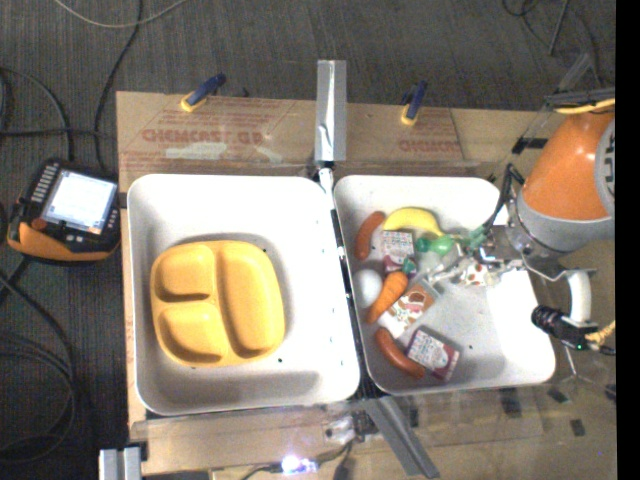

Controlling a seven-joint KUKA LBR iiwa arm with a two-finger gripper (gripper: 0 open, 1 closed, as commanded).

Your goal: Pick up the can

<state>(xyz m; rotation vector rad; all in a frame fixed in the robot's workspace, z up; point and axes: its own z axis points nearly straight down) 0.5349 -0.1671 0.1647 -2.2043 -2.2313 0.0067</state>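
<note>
The brown board-topped desk [250, 133] carries two shallow white bins side by side. The left white bin [140, 268] holds a yellow plastic tray with three compartments [218, 298]. The right white bin [505, 343] holds a heap of toy groceries towards its left side. The grey arm with the orange band [568, 180] reaches in over the right bin's far right corner, and its wrist ends just right of the heap. The metal parts there blur into the clutter, so I cannot tell whether the jaws are spread or pressed together, and nothing is plainly pinched between them. In the heap lie a yellow banana [412, 218] at the far side, an orange carrot [388, 294], two reddish sausages [370, 232], a dark red packet [433, 354] at the near side and a white egg [368, 286]. The small can with the red and white label [397, 249] seems to sit just near of the banana, crowded by its neighbours, though its shape is hard to read. I judge the step in hand to be the approach. The next move calls for shifting left over the can and descending cleanly between banana and carrot.
</note>
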